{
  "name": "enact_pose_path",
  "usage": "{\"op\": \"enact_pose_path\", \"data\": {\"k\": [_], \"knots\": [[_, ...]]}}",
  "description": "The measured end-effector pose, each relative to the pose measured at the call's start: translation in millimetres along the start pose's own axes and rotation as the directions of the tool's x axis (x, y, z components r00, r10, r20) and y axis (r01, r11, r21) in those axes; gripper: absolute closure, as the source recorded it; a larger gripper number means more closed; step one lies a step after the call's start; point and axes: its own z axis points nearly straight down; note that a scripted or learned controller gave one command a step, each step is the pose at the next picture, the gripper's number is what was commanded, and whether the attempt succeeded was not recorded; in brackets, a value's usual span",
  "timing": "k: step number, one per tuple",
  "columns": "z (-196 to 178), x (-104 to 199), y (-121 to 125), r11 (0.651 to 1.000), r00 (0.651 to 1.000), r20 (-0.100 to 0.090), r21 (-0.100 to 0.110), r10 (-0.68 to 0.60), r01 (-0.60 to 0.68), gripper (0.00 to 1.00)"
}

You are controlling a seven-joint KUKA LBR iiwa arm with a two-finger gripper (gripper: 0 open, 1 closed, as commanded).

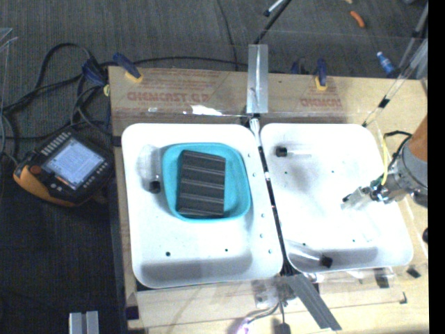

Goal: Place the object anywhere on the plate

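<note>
A teal square plate (240, 186) lies in the left bin (201, 259). A dark grey ridged block (201, 183) rests flat on the middle of the plate. My gripper (353, 200) hangs low over the right bin (327, 186), near its right side, far from the plate and the block. Nothing shows in the gripper.
A clear, pale object with a small dark piece (149, 167) lies left of the plate, against its rim. Two small black bits sit in the right bin, one at the back left (281, 152) and one at the front edge (325, 261). A teach pendant (69, 167) lies on the floor to the left.
</note>
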Motion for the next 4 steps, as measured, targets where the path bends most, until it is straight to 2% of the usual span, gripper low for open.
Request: {"op": "enact_pose_path", "data": {"k": [1,2,3,4], "knots": [[-0.1,-0.1,0.0,1.000,1.000,0.000,0.000,0.000,0.000,0.00],[-0.1,-0.1,0.0,1.000,1.000,0.000,0.000,0.000,0.000,0.00],[-143.4,-8.1,-1.1,1.000,1.000,0.004,-0.001,-0.030,0.030,0.00],[37.3,-7.2,-2.2,0.988,0.988,0.000,0.003,0.157,-0.157,0.00]]}}
